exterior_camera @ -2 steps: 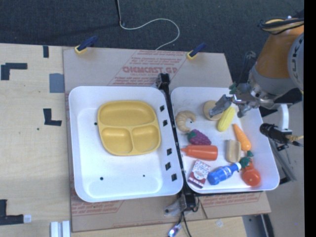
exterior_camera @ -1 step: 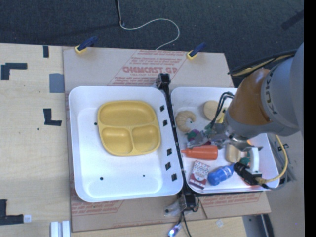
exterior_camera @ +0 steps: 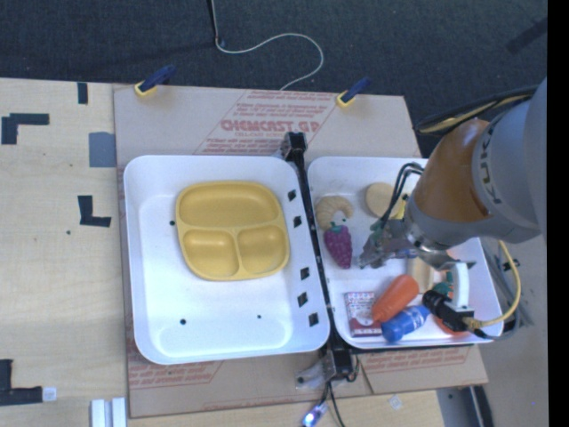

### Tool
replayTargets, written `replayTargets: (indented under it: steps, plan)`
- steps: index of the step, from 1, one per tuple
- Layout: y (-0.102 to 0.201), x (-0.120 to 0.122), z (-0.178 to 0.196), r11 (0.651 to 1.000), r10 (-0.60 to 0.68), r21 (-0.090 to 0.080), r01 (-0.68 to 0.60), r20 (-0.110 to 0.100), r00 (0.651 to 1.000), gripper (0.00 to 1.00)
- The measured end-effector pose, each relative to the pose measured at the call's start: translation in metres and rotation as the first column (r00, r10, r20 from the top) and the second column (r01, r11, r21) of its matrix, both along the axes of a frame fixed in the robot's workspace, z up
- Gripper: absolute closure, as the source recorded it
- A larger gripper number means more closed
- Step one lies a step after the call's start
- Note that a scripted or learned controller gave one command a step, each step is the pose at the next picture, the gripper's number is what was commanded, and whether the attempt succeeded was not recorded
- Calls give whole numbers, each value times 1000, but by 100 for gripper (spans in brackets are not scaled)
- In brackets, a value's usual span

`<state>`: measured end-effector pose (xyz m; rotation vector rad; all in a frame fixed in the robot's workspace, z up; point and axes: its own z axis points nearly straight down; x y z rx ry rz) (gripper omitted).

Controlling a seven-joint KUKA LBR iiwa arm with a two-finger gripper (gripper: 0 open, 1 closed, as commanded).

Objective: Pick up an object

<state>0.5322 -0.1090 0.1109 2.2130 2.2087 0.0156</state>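
Gripper (exterior_camera: 380, 249) sat low in the right bin (exterior_camera: 471, 341), approx mid-bin, just beside the purple grape bunch (exterior_camera: 339, 245) and above the orange carrot (exterior_camera: 395, 298); can't tell its state from this angle, and nothing showed between them. Carrot, blue bottle (exterior_camera: 405, 322) and red-white packet (exterior_camera: 359, 310) lay along the bin's near edge, a croissant-like pastry (exterior_camera: 334, 208) by the left wall, yellow divided plate (exterior_camera: 234, 229) in the left bin (exterior_camera: 151, 238). Pick looked not yet done — grasp & lift left, probably.
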Motion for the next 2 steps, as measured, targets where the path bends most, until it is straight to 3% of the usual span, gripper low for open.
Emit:
replayTargets:
  steps: [1,2]
  plan:
    - [46,14,93,1000,9,5,-9,-11,1000,100]
    - [133,16,142,1000,11,5,-11,-15,1000,100]
